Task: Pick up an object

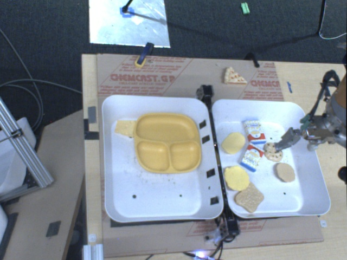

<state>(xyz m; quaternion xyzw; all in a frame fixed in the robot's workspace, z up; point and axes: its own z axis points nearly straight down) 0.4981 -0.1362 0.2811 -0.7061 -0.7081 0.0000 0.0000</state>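
Reaching in from the right, the gripper [283,143] hangs low over the right bin [312,191], its dark tip just above or touching a small speckled cookie [273,155]. Whether it actually touches the cookie I cannot tell from this slanted view, and whether the tip is spread or closed I cannot tell either; nothing is visibly held.

The cookie looks like the thing to pick up. It lies near the middle of the right bin, just beside a small blue-and-white carton [251,158] on its left and near a plain brown round cookie [284,172] below it. A second small carton [253,130] sits further up, two yellow discs [234,143] [237,177] lie toward the bin's left side, and a slice of toast [249,197] rests near the front edge.

Judging by its look, the speckled cookie is toy food: light, stiff, and probably smooth plastic, so it may slip. It is flat and thin, offering little height to grip. The best hold would likely be across its rim, on the sides away from the carton, so the neighbour is not pinched along with it.

The left bin [119,199] holds a yellow divided plate [165,142].
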